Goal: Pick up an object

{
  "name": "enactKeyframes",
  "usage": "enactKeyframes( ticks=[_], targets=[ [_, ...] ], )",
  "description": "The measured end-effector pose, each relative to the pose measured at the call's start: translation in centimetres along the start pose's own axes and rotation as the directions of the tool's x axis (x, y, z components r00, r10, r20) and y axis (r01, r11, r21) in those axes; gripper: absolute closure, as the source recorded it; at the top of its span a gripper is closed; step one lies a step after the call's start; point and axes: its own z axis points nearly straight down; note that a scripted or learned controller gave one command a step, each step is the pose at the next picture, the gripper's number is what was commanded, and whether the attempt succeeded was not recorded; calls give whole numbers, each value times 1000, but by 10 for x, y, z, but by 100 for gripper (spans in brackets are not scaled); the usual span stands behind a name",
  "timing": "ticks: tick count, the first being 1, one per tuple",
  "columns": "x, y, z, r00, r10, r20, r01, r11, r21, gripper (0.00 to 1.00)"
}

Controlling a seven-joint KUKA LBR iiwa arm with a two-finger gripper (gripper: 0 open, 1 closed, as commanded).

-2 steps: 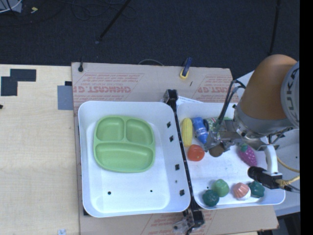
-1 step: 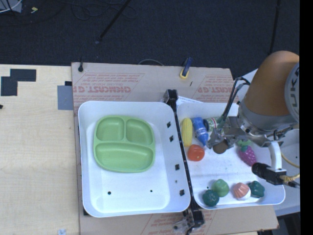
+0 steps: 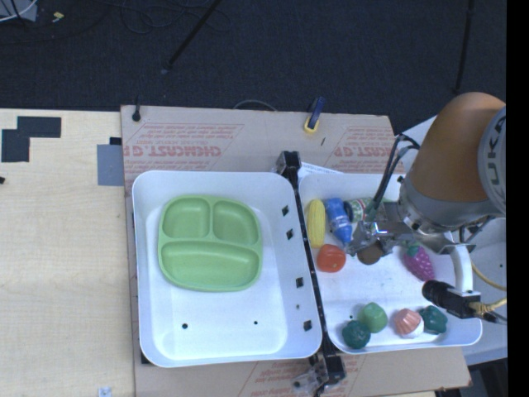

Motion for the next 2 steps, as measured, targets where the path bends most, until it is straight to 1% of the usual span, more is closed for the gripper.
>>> enactKeyframes(
  ticks=[1, 2],
  targets=[
    [3, 4, -11, 1000, -4, 0, 4, 1000, -1, 100],
    [-2, 7, 5, 1000, -2, 1, 2, 1000, 1, 100]
  ],
)
